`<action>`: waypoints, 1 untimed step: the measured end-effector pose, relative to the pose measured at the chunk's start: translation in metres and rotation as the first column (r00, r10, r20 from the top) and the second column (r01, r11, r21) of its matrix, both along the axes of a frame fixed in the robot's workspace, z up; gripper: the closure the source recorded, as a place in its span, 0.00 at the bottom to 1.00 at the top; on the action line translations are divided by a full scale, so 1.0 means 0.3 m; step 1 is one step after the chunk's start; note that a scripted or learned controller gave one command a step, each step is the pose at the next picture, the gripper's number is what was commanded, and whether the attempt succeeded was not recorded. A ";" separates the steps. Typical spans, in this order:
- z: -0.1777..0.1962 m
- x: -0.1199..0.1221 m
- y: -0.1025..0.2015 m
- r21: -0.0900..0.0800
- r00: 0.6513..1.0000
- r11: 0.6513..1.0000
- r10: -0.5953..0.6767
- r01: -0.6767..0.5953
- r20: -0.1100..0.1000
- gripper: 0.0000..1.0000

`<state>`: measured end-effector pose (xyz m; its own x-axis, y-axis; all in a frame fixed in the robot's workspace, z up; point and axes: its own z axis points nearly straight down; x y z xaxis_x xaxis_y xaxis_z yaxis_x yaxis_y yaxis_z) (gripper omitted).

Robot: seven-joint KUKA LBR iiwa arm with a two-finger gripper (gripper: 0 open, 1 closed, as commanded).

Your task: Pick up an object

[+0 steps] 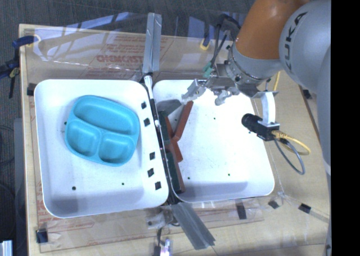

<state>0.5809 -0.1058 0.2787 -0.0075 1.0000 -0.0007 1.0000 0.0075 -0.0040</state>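
Observation:
In the right bin (225, 184), against its left wall, lie two reddish-brown sticks (179, 128) crossing each other, a long dark green bar (170, 159) and a small grey piece (167, 106). My gripper (206, 93) hangs over the bin's far left part, just above and to the right of the upper end of the sticks. Its fingers (193, 89) are spread open and nothing is between them. A blue divided plate (102, 130) rests in the left bin (56, 193).
A ridge with black clips (153, 153) divides the two bins. The arm's orange band (270, 13) and grey body rise over the far right corner. A black cable connector (257, 125) with a yellow cable hangs above the right bin's right rim.

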 end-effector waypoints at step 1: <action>-0.394 0.026 -0.129 0.000 0.984 0.984 -0.181 0.181 -0.001 0.00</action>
